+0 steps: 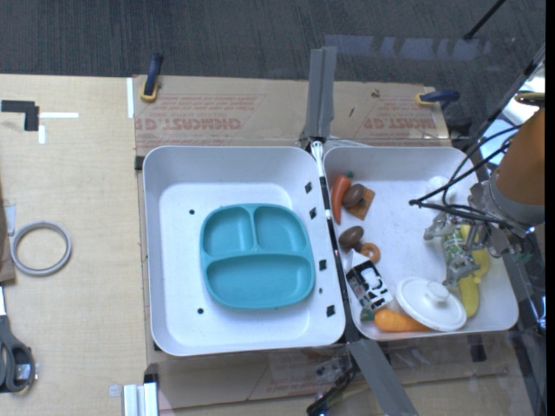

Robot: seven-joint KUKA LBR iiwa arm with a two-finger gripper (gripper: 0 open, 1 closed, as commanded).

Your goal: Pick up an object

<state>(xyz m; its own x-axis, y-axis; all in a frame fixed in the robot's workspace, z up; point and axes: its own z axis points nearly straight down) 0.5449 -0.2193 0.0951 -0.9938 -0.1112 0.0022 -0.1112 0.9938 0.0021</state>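
Tool (454, 251) hovers directly above the yellow banana (473, 286), right bin (408, 165).

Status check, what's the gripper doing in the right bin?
Gripper low in right bin, over banana. Nothing seen held. White lid close beside.

Divided plate (257, 256) in left bin (165, 232); lid (432, 302), banana (471, 286), carrot (340, 196) in right bin (399, 167).

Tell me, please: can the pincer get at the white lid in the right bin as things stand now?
Probably yes. The white lid lies uncovered near the front of the right bin, and the pincer hovers just behind it with nothing between them.
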